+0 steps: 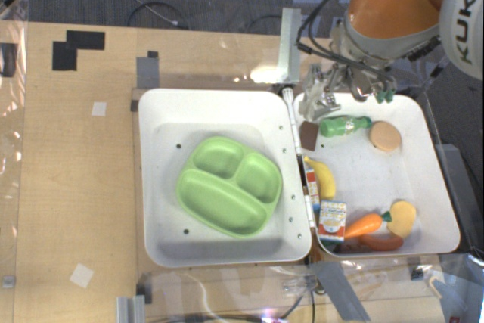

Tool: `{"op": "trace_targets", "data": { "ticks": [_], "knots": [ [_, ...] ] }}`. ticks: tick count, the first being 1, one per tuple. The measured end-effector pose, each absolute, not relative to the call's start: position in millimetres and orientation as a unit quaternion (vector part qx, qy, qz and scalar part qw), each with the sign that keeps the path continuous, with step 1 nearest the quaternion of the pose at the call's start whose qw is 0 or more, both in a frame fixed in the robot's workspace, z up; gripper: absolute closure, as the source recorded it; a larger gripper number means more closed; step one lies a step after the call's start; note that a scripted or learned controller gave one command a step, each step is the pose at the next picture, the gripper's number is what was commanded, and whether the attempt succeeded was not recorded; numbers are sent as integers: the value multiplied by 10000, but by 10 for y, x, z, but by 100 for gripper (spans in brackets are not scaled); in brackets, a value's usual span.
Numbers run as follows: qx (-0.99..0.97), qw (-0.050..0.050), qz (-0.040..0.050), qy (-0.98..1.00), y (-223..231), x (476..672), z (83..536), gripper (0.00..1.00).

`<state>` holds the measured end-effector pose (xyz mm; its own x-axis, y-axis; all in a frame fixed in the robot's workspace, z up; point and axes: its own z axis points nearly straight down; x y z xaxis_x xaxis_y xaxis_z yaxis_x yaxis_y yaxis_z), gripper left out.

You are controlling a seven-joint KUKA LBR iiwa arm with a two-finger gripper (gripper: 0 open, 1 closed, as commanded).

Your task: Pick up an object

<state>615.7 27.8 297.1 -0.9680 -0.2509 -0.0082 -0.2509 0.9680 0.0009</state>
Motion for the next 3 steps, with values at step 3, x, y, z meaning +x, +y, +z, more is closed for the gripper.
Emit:
{"op": "trace_targets", "data": {
  "ticks": [3],
  "knots": [
    [-3693,47,-27,9293,-724,5783,2863,100]
  ]
}}
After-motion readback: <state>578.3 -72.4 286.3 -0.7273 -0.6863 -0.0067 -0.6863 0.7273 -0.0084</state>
